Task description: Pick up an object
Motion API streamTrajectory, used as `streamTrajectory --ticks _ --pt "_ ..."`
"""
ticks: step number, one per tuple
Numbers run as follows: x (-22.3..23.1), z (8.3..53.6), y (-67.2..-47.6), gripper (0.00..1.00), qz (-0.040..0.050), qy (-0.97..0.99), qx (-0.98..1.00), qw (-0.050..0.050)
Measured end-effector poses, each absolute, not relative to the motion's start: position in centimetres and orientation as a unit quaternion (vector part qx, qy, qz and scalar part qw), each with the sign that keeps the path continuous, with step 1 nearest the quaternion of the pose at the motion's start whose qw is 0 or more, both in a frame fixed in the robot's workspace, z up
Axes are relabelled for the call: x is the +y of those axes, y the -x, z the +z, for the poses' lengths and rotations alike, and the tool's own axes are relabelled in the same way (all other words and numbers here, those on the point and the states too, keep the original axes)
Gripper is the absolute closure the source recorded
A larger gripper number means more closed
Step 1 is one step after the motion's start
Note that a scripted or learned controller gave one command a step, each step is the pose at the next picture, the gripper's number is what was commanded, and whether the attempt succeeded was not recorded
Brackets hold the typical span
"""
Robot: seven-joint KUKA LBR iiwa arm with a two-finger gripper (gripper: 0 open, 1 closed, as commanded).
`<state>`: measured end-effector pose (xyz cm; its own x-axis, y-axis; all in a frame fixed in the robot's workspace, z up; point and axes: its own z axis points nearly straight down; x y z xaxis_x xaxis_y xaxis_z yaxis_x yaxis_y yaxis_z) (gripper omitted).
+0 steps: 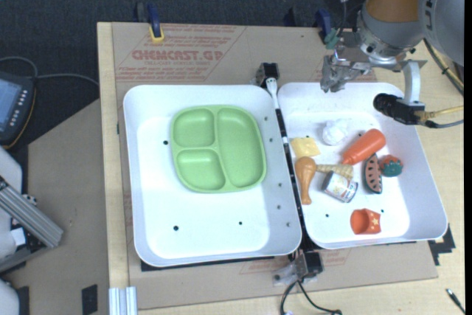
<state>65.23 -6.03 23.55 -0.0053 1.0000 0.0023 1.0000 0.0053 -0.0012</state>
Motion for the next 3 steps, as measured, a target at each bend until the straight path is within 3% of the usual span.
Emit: streamTrajectory --ticks 3 --pt "7.4 22.6 -61.3 1.00 0.0006 0.706 -0.709 0.002"
